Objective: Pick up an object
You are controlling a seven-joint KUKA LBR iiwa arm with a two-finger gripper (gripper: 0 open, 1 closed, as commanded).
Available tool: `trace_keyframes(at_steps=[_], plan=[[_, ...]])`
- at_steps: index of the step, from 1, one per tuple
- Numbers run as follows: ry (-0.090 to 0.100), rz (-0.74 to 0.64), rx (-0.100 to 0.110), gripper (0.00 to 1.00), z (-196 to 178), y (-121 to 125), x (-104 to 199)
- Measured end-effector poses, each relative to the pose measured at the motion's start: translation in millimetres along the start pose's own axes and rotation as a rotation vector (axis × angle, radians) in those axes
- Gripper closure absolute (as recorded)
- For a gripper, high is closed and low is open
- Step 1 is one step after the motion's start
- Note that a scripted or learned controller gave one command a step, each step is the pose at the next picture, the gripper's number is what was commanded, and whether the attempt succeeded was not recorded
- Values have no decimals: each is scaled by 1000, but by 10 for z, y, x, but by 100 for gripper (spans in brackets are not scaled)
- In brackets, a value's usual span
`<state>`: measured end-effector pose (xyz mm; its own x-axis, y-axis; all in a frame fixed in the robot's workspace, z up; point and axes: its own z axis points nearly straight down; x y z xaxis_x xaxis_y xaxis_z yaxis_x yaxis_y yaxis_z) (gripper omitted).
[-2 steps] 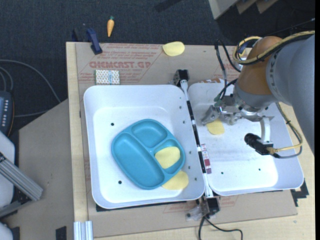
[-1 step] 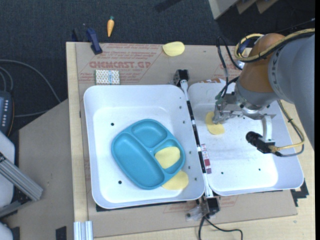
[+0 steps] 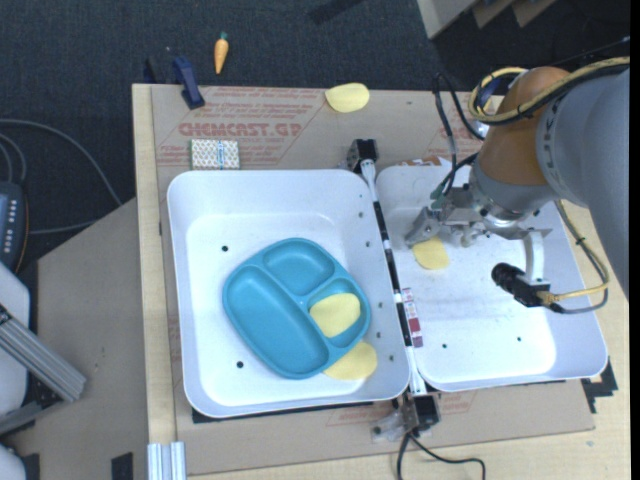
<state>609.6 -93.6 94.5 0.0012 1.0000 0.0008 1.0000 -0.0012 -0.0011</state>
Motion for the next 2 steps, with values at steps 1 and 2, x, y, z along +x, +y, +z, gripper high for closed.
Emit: trace_keyframes(at_steps=[1, 2], plan=[[0, -1, 2, 0, 102, -152, -53], [-1, -2, -3, 0, 97, 238, -3]])
